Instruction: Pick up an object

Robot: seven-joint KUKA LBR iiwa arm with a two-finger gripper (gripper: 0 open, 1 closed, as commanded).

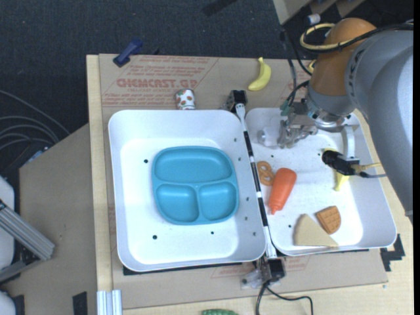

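Observation:
My gripper (pixel 289 136) hangs low over the back left part of the right bin (pixel 374 209), near its rear wall. A small grey thing (pixel 262 137) lies just left of it; I cannot tell whether they touch. In the same bin, an orange carrot (pixel 282 188) lies near the left wall with a brown pretzel (pixel 264 172) beside it. At the front are a brown bread piece (pixel 329 218) and a pale wedge (pixel 310 233). Nothing shows between the gripper's tips.
The left bin (pixel 131 143) holds a blue divided plate (pixel 194 184). On the board behind the bins lie a yellow banana (pixel 260 76), a small red and white thing (pixel 186 98) and a blue object (pixel 128 52).

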